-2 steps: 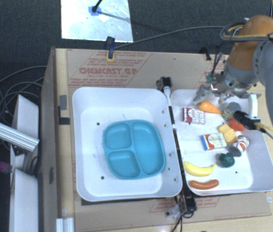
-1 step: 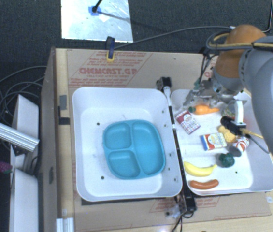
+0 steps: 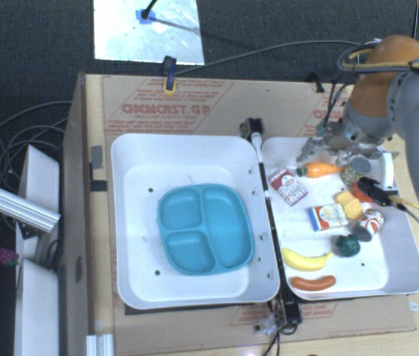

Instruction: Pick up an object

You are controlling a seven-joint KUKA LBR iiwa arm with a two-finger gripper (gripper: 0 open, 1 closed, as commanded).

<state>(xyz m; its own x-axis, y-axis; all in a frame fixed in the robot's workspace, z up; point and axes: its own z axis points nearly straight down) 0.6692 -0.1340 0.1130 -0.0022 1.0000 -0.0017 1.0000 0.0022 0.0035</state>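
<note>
Over the right white bin (image 3: 417, 273), the tool (image 3: 320, 150) hangs beside a carrot (image 3: 320, 170), its spread unclear.

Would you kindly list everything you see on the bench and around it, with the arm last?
bins: two, white, side by side on the bench
tray: one, blue, three compartments, in the left bin
carrot: one, orange, far end of the right bin, by the gripper
box: one, red and white, right bin near the divider
carton: one, red, white and yellow, middle of the right bin
banana: one, yellow, near part of the right bin
sausage: one, orange-red, near edge of the right bin
green lump: one, dark green, right of the banana
sheet: one, silvery, on the floor beyond the bench
gripper: one, grey, over the far end of the right bin
</note>
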